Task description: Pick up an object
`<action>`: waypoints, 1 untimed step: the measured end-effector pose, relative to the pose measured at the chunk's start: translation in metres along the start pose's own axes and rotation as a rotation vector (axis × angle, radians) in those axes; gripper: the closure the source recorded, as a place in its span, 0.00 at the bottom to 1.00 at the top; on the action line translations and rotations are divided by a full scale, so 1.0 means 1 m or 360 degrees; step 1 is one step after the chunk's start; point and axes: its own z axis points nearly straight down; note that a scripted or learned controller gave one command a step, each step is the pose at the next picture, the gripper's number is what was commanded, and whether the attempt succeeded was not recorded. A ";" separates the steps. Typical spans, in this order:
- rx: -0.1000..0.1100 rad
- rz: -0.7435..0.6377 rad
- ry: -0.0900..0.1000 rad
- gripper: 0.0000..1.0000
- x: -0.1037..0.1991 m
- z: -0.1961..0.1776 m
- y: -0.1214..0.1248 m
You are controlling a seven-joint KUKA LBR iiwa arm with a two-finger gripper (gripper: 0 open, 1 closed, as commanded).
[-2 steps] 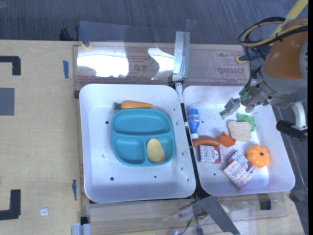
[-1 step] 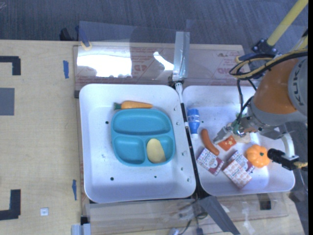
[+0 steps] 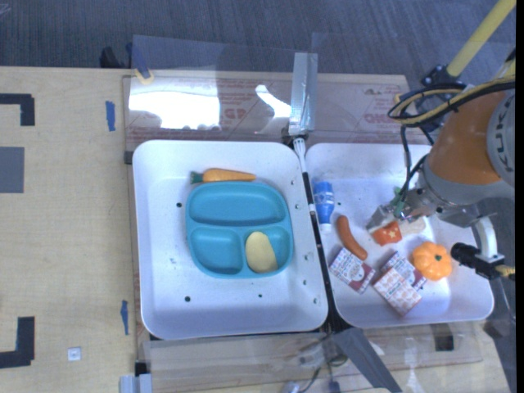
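the gripper hangs low in the right bin, at about 3 o'clock of the scene, with the grey and orange arm reaching in above it. whether it is spread or closed i cannot tell from this slant. just below it, at 6 o'clock of the tool, lies a small red-orange piece, close enough that it may be touching, though nothing is plainly held.

outward from there: a sausage at 8 o'clock of the tool, a blue bottle at 9 o'clock by the bin's left wall, two red-and-white packets at 6 o'clock, and a small pumpkin at 4 o'clock.

the left bin holds a blue divided tray with a yellow lump in one compartment and a carrot at its 12 o'clock rim.

to do this well, i judge the tool should centre over the red-orange piece, come straight down and close around its narrow side, clear of the sausage.
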 end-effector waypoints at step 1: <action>0.0016 -0.0022 0.0014 1.00 0.056 -0.084 0.102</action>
